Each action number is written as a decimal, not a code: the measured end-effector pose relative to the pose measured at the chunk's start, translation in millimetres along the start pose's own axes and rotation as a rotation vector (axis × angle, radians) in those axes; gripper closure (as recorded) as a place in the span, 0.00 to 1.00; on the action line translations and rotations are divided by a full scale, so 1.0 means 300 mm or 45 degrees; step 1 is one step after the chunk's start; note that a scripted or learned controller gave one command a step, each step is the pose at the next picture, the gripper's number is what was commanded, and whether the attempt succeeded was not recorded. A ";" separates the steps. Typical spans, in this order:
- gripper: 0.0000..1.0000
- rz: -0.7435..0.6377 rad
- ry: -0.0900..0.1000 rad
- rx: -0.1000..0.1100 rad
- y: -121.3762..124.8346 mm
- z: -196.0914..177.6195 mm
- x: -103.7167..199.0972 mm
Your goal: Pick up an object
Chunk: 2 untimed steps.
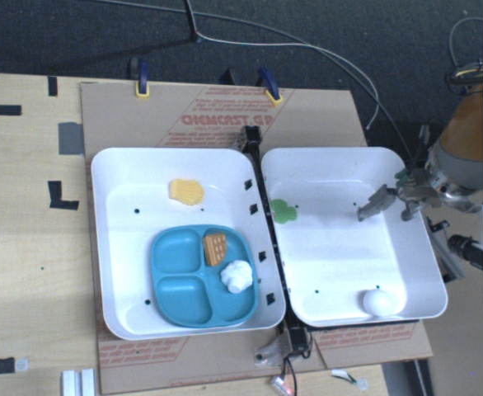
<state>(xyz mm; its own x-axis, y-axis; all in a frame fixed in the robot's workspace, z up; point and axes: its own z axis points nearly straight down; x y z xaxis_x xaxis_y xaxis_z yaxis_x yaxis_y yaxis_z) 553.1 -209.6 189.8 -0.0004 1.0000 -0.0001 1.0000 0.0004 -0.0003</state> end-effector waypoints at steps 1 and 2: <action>0.00 -0.006 -0.002 -0.011 0.177 -0.308 0.139; 0.00 -0.005 0.002 0.000 -0.015 -0.260 0.358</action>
<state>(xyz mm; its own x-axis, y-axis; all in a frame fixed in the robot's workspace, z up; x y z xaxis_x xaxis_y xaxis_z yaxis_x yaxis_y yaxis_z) 548.5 -102.1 267.8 -0.0044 1.0000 0.0012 1.0000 0.0044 -0.0004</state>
